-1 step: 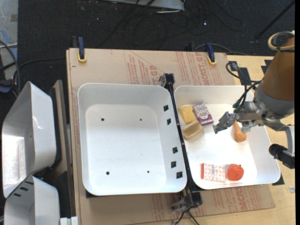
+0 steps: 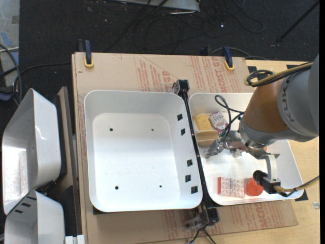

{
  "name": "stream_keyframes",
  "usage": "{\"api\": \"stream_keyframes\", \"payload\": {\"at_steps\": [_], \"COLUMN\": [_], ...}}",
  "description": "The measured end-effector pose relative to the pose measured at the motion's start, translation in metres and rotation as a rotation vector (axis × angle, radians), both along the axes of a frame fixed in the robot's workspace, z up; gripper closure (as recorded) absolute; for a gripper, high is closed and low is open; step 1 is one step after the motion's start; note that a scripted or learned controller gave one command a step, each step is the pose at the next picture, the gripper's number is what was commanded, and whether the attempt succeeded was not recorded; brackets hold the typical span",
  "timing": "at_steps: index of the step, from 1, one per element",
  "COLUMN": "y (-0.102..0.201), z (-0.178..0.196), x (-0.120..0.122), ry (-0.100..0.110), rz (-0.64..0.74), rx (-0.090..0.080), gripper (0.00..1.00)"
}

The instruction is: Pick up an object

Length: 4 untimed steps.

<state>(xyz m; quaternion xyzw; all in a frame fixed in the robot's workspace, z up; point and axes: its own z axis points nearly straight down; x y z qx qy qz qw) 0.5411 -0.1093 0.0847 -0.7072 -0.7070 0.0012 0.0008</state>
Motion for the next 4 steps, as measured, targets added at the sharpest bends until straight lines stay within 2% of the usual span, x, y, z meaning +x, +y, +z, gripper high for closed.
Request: {"api": "stream_keyframes", "payload": {"at_steps": [1,2,3,4], "y": [0.017,0.016,0.016,-0.001], "z": [0.008,0.018,0.018,0.008], "x": [0.052,0.05,0.05,0.106], "ry": [-0.007,-0.005,-0.004,-0.006], "rz": [0.007,0.0,-0.001,0.005], "rx": [0.001,0.001,0.001,-0.001], "gripper": [0.0,1.0,0.0,0.0]}}
